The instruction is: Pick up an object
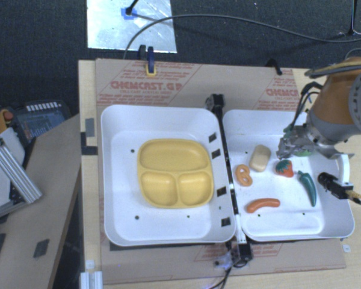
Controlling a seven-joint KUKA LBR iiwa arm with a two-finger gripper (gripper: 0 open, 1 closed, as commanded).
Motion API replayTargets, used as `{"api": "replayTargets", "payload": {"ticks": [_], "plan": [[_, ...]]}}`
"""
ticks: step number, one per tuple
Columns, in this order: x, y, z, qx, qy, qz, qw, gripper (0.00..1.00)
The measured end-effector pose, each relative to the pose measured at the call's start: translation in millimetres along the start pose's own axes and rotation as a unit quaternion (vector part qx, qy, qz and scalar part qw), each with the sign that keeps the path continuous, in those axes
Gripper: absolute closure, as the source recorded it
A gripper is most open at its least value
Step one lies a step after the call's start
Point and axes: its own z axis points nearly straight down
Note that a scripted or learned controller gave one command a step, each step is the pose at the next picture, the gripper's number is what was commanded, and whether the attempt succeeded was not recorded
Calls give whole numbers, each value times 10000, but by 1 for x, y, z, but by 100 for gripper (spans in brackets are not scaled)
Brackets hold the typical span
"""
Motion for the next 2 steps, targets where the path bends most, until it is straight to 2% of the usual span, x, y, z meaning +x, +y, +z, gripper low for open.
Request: {"api": "replayTargets", "payload": {"ticks": [2], "plan": [[-11,4,-107,32,5,-7,10000,100]]}}
